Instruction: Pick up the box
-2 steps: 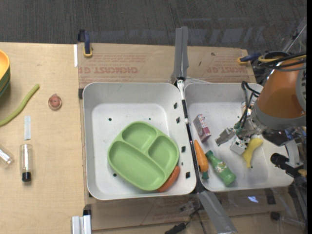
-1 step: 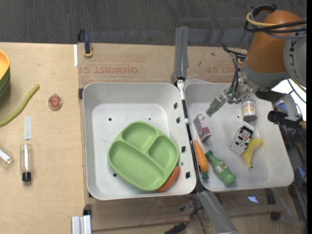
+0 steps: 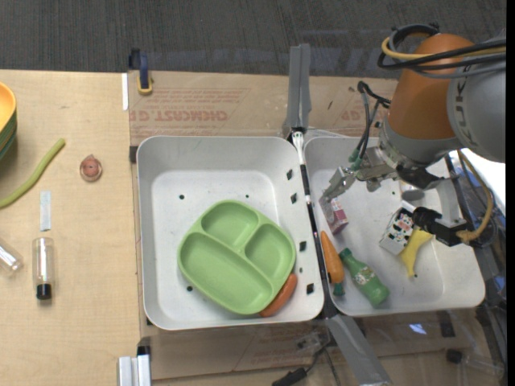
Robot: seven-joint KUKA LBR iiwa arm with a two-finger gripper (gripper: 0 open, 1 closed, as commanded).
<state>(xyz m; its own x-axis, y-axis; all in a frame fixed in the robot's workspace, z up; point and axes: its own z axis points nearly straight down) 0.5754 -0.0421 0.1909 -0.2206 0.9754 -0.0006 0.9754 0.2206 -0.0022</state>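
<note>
Here, the gripper [image 3: 338,185] hangs with fingers spread wide, holding nothing, just above the box [image 3: 337,217].
The box lies in the right bin [image 3: 459,292], near its left wall, above the carrot [image 3: 332,257].

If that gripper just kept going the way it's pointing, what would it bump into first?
The gripper points down and toward the left side of the right bin. Straight on, it would probably first meet the small pink and white box lying just below it, though from one slanted view the depth is uncertain.
</note>
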